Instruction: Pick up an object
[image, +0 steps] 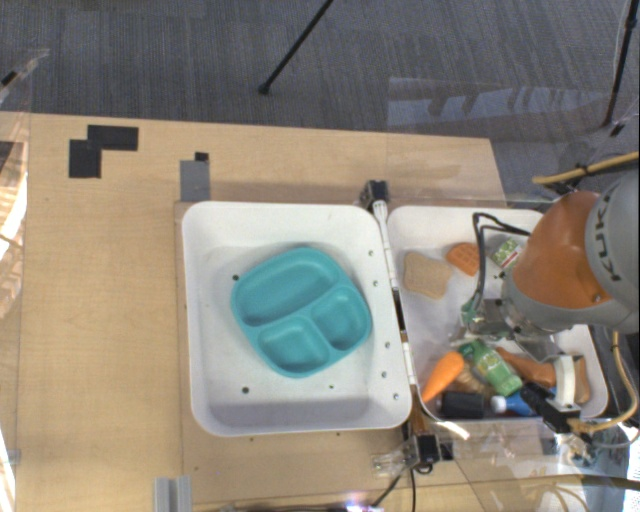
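- The plate (300, 310) lies in the left bin (205, 330).
- The right bin (412, 228) sits just beside it.
- The toy food (465, 372) lies in the right bin, under the arm (560, 265).

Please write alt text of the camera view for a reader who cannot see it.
A grey arm with an orange band reaches from the right over the right bin, which holds small items, among them a carrot, a green item and a tan slice. The left bin holds a teal divided plate.
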